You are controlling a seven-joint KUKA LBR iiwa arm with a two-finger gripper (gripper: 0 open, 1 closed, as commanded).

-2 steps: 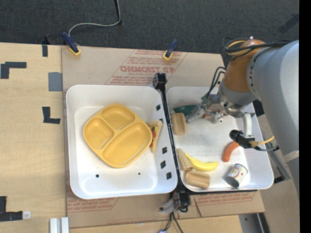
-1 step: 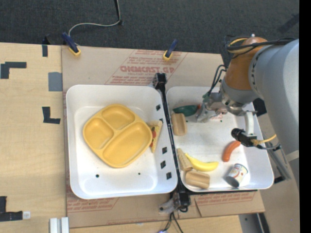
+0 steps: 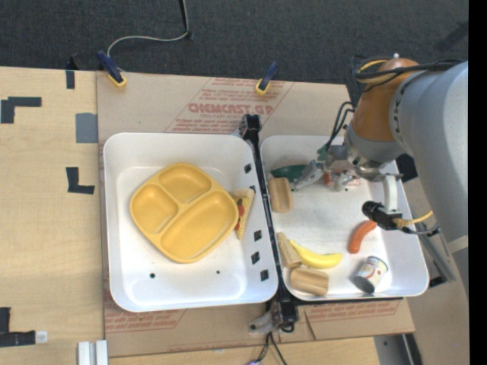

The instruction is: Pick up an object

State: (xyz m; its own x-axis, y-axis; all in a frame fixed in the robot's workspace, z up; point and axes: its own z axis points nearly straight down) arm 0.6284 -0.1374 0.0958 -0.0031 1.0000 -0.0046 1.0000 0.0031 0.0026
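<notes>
My gripper [image 3: 310, 176] is low over the back of the right bin [image 3: 415, 284], pointing left. Just ahead of it lie a dark green object [image 3: 282, 171] and a tan wooden block [image 3: 281, 195] against the bin's left wall. A yellow banana [image 3: 317, 259] rests near the front, between two tan bread-like pieces [image 3: 288, 250] [image 3: 309, 281]. An orange sausage-shaped toy [image 3: 361, 236] and a small grey can [image 3: 370, 272] lie at the front right. Nothing is seen held by the gripper.
The left bin [image 3: 122, 280] holds a yellow divided plate [image 3: 183, 211] and a small yellow and red item [image 3: 244, 207] against its right wall. A black divider [image 3: 262, 204] separates the bins. The grey arm [image 3: 426, 128] covers the right bin's back right corner.
</notes>
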